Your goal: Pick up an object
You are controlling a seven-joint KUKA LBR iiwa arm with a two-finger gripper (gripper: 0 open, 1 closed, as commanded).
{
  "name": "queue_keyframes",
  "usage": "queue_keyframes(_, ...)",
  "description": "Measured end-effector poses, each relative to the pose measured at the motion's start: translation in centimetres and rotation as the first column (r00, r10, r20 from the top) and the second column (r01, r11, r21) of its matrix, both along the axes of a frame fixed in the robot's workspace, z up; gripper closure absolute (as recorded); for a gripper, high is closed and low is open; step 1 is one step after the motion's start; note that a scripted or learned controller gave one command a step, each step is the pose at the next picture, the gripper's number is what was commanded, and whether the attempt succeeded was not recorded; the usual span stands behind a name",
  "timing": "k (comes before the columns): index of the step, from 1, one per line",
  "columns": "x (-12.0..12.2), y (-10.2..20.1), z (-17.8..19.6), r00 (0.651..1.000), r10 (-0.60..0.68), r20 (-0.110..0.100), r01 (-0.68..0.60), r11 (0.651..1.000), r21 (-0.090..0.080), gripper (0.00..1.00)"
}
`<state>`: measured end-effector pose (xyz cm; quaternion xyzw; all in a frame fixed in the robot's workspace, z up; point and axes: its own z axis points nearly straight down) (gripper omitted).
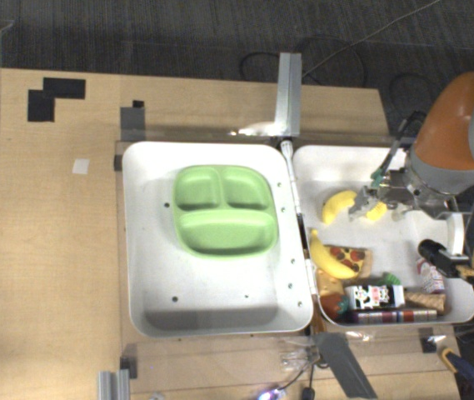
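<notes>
The bench seen from above, with two shallow white bins side by side. The left bin carries a green divided tray lying flat near its middle. The right bin holds the loose objects: a yellow lemon-shaped fruit toward the far half, and along the near wall a banana, a pizza slice, a small black-and-white carton and a dark marker crowded together.

The arm reaches in from the right, its orange band uppermost, and the gripper sits low over the yellow fruit, at that fruit's right-hand end. The tool's metal parts overlap the fruit from this slanted vantage, and whether its fingers are spread or closed I cannot tell (the linkage above masks them); nothing can be confirmed as held.

Judged from this arrangement, the step in hand is the descent or the closing on a chosen target, most likely the yellow fruit, which rests on the bin floor apart from the crowded pile. The next move would call for the fingers to straddle the rounded body squarely before closing, then a straight lift; a grip taken at the fruit's end could let it roll or squirt free.
</notes>
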<state>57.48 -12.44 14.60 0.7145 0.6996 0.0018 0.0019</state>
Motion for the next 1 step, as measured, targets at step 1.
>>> queue_keyframes(1, 5.63, 1.04, -4.34, 0.994, 0.107, 0.035, -0.107, 0.994, -0.008, 0.00)
